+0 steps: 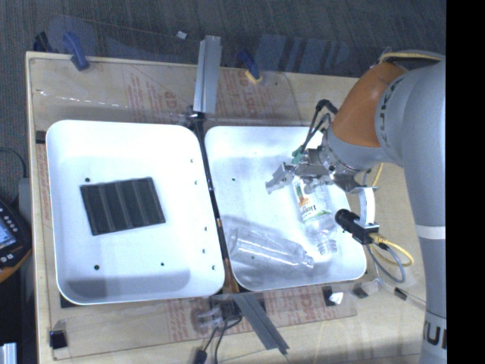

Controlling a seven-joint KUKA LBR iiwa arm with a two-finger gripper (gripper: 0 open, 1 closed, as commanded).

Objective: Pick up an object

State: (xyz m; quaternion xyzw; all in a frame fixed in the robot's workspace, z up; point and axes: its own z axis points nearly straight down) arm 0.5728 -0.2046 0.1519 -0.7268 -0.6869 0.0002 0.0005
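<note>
Two clear plastic bottles lie in the right bin [250,146]. One carries a white and green label [312,212] and lies near the bin's right wall, its neck pointing toward the front edge. The other bottle [267,250] has no label and lies on its side along the front of the bin. My gripper [291,176] hangs low over the upper end of the labelled bottle, just left of it. I cannot make out whether it touches the bottle. A dark grey ribbed slab [122,205] lies flat in the left bin [68,139].
The grey arm with its orange band [362,116] reaches in over the right bin's right wall. A black and yellow cable fitting [356,227] sits at that wall. A metal bar [206,74] stands behind the divider between the bins.
</note>
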